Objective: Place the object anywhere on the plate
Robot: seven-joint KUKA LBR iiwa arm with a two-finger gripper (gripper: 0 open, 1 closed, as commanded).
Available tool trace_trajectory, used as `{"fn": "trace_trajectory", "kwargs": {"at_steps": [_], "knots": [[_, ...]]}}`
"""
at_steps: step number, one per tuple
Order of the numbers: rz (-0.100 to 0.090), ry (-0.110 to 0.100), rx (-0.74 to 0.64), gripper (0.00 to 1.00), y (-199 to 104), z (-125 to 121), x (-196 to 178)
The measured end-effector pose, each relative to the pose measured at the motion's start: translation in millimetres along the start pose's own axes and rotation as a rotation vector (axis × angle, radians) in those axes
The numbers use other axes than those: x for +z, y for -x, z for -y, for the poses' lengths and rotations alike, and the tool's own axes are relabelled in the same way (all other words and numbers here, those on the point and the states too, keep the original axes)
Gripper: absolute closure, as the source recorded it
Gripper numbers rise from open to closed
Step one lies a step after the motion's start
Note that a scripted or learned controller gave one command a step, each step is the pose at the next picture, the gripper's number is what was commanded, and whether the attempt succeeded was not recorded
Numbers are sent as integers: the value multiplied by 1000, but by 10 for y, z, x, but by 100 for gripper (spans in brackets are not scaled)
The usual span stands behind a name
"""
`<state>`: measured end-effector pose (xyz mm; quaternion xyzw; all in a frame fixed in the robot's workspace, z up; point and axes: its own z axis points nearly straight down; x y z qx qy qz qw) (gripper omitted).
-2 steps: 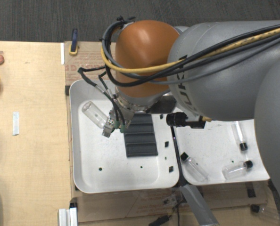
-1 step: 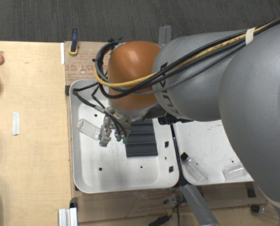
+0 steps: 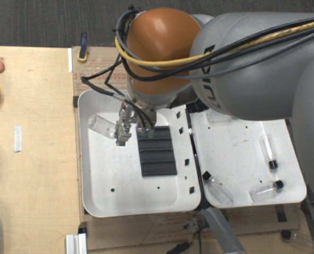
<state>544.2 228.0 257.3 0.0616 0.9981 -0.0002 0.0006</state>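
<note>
Gripper (image 3: 131, 135) low over left bin (image 3: 93, 194), near its far edge; open or clenched cannot be told | clear vial (image 3: 100, 124) lies just beside it, toward far-left corner | black ridged plate (image 3: 158, 155) at bin centre, far end under gripper

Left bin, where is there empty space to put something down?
The left bin is bare between the black ribbed plate and its near rim, and between the plate and its left wall. Crowded at the back, where the gripper hangs between clear tube and plate.
</note>
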Motion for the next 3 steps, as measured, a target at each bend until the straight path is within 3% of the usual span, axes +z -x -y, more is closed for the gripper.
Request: {"fn": "trace_trajectory", "kwargs": {"at_steps": [1,2,3], "knots": [[0,0,-66,100,-374,115,-319],[0,0,-66,0,-374,115,-319],[1,0,-64,100,-359,120,-405]]}}
